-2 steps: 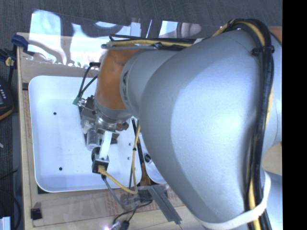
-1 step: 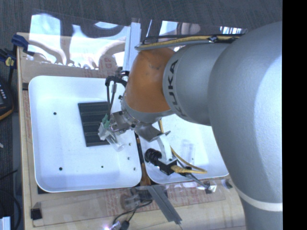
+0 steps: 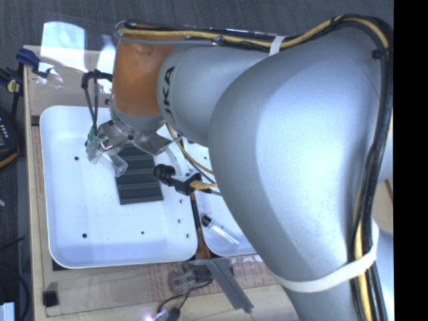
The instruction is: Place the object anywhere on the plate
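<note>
My gripper [image 3: 107, 158] hangs low over the upper middle of the left white bin [image 3: 67, 239], below the orange band of the arm. Its two pale translucent fingers [image 3: 120, 165] stand apart, and I see only white bin floor between them. A dark grey ribbed rectangular piece [image 3: 140, 179] lies flat on the bin floor just right of the fingers, with its top end under the wrist. A small green part [image 3: 91, 142] shows at the left side of the gripper. The big grey arm hides most of the right bin and whatever lies there.
In the visible strip of the right bin [image 3: 227, 249], a small clear tube-like item [image 3: 221, 231] lies near the front. Black and yellow cables [image 3: 180, 182] dangle from the wrist over the divide between bins. A metal bracket [image 3: 227, 283] sits on the bench front.
</note>
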You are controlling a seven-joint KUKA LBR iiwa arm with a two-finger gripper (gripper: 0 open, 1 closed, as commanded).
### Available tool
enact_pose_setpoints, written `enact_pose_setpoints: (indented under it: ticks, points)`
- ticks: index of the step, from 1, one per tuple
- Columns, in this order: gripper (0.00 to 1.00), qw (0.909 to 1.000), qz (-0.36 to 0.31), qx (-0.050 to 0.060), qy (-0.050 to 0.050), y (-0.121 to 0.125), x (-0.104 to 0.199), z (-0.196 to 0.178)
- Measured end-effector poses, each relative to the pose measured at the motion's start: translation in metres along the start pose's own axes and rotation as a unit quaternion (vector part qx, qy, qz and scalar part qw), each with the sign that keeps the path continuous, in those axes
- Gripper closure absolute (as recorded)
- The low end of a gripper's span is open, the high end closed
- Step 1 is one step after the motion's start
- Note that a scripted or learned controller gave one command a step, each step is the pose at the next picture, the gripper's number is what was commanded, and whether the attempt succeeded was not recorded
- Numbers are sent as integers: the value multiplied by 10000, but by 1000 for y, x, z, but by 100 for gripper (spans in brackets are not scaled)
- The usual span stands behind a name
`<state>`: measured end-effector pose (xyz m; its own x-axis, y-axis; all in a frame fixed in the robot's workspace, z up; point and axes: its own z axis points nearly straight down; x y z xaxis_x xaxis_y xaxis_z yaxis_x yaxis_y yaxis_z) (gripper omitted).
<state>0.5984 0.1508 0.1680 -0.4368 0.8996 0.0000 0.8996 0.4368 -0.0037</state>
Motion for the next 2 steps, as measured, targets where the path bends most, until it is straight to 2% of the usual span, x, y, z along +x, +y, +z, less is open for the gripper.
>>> enact_pose_setpoints:
  ticks: [1, 2]
  points:
    - [100, 9345, 3561, -5, 9, 33, -7, -10]
    - [100, 9723, 2339, -13, 6, 23, -61, -47]
